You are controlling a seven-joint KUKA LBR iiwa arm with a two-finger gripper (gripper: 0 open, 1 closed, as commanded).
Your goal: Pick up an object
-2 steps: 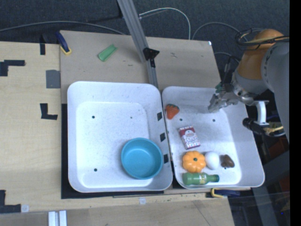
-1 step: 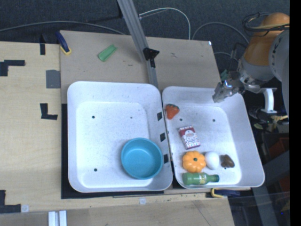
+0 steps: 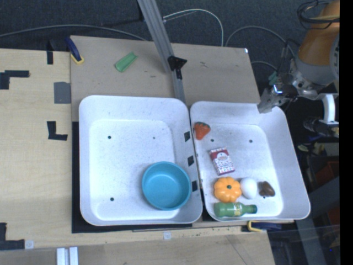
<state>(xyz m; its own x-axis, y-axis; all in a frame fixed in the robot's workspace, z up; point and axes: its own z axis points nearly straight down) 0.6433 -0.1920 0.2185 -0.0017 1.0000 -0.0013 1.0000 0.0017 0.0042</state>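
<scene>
Two white bins sit side by side on the surface point(image 3: 110, 87). Most of the arm point(image 3: 320, 43) is cut off by the picture's right edge, with just the orange band and grey wrist visible. The gripper point(image 3: 269, 100) hangs over the far right corner of the right bin point(image 3: 289, 164), and it is too small and blurred to tell whether it is released or clenched; nothing can be seen in it.

All the small things lie in the right bin. An orange-red fruit or vegetable point(image 3: 202, 130) lies by the bin's left wall, near the far edge; its kind is hard to make out. A small red and white box point(image 3: 222, 161) lies near the middle, and its label is too blurred to read. Along the near edge are a small orange pumpkin point(image 3: 227, 189), a white egg point(image 3: 249, 188) touching its right side, and a dark brown lump point(image 3: 267, 189) just beside the egg, too dim to name. A green bottle point(image 3: 234, 209) lies on its side against the near wall, its label unreadable.

The left bin point(image 3: 99, 115) holds a blue bowl point(image 3: 166, 185) in its near right corner. A green block point(image 3: 125, 62) lies on the surface beyond the bins, and a grey pole point(image 3: 160, 29) crosses above the far edge.
</scene>
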